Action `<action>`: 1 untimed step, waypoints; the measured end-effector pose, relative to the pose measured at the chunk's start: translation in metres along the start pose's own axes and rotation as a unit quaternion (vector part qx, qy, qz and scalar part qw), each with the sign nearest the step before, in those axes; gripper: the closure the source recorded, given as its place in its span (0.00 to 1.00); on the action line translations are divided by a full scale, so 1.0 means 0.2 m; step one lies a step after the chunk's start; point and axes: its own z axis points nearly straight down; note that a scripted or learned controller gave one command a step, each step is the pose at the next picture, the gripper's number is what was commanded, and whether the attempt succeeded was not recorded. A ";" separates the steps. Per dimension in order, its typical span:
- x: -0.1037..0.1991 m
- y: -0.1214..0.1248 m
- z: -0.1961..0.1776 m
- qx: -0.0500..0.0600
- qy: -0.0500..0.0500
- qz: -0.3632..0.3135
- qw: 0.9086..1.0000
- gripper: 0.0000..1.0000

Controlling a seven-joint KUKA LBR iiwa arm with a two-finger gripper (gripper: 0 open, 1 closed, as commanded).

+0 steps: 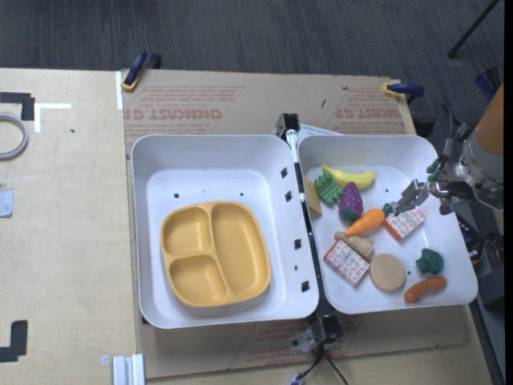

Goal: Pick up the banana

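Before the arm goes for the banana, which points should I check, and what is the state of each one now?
1. Banana visible in the right bin: ok.
2. Top of the banana free of cover: ok.
3. Room around it: not ok, the green leafy toy and the purple toy lie close.
4. Gripper above the banana: not ok, it sits to the right, near the carrot.
5. Fingers open: cannot tell.
6. Gripper free of any load: cannot tell.

One fixed overhead camera, slanted down from 6 o'clock, moderately far; two shallow white plastic bins (210,152) centred, bench around.
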 end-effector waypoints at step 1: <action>0.23 0.51 -0.04 0.000 0.000 -0.047 0.999 0.00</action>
